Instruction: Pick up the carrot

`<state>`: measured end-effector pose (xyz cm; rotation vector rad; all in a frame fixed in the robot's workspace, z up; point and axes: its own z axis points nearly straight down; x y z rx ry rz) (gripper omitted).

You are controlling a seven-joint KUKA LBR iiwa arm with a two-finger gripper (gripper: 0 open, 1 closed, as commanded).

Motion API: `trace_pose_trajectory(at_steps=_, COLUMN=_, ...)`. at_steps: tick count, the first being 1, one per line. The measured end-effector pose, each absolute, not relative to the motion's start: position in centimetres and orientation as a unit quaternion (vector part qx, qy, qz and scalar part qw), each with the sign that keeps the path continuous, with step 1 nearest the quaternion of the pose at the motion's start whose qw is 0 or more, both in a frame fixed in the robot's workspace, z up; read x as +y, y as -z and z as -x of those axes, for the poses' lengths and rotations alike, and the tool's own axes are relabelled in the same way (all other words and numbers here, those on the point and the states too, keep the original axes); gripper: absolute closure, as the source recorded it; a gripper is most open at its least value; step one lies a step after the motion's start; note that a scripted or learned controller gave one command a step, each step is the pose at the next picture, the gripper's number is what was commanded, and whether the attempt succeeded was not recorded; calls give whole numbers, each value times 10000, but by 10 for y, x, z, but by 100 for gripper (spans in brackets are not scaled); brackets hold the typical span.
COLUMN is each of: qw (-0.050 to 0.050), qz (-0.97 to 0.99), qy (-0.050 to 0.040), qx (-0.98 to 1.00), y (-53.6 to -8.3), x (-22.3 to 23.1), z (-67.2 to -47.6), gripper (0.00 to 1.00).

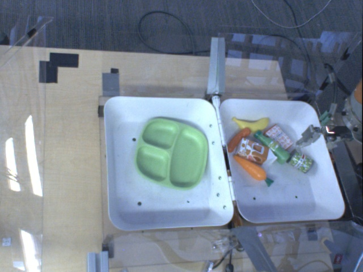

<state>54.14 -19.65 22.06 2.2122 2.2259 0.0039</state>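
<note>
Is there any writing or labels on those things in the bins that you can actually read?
None can be read.
Small carton: printed front, too blurred.
Red-and-white packet: pattern, no legible words.
Green bottle: label too small.
Carrot, banana, green tray: no print visible.

We see our arm (353, 115) coming in at the right edge, only its end within sight, with a trace of the orange band at the very margin. Our claw (309, 136) reaches leftward and a little downward from the wrist, grey and slender. Whether it is parted or closed we cannot make out.
</note>
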Motion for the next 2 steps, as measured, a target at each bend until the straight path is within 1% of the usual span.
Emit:
trace_pose_trajectory(at_steps=1, qw=15, qz=-6748, qy=-14, qx=7380, y=-105, x=-138, z=-521, gripper=0)
trace_pose_trajectory(at_steps=2, qw=24, qz=-5954, qy=-18, qx=8034, y=-154, x=-89, z=-489, gripper=0)
